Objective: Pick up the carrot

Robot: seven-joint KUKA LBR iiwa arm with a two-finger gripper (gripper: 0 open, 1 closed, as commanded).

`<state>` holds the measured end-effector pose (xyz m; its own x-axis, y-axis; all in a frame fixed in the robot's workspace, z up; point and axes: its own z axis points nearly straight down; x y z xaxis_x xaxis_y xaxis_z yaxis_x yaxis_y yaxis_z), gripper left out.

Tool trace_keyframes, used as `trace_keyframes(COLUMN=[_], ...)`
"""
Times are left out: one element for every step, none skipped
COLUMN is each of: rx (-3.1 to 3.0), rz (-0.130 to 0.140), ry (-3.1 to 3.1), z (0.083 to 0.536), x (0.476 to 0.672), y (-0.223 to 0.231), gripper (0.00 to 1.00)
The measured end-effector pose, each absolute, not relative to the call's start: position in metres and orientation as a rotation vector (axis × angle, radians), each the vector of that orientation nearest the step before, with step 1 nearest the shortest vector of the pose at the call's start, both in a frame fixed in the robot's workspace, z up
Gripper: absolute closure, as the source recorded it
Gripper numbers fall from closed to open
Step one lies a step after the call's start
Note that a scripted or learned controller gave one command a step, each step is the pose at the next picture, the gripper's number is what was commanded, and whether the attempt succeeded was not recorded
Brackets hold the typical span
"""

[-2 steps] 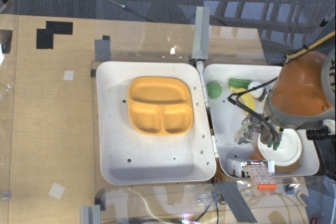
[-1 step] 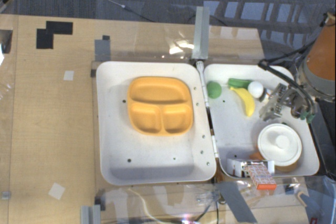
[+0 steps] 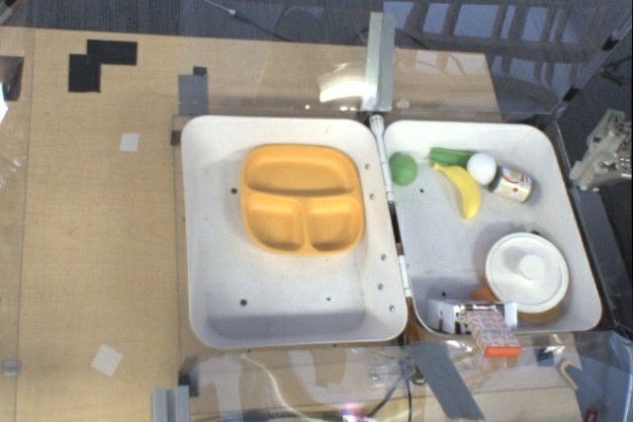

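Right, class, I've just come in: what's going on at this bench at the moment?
Nothing is being handled yet. The gripper sits at the right edge, outside the right bin, holding nothing visible. That bin holds a banana, a green ball, a white bowl and a small can. An orange bit by the bowl's rim may be the carrot, mostly hidden. The left bin holds a yellow divided tray.

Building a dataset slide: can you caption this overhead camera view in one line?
Orange divided tray in the left bin; banana, green ball and white bowl in the right bin.
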<state>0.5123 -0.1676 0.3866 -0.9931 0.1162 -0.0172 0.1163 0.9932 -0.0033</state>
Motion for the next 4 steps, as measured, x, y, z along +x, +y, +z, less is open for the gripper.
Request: trace_keyframes(rx=[-0.028, 0.036, -0.084, 0.075], rz=[0.005, -0.011, 0.005, -0.011], ry=[3.144, 3.118, 3.146, 3.121], z=[0.207, 0.366, 0.185, 0.308], x=[0.487, 0.526, 0.490, 0.517], y=[-0.109, -0.169, -0.153, -0.205], gripper=[1.00, 1.00, 1.00, 1.00])
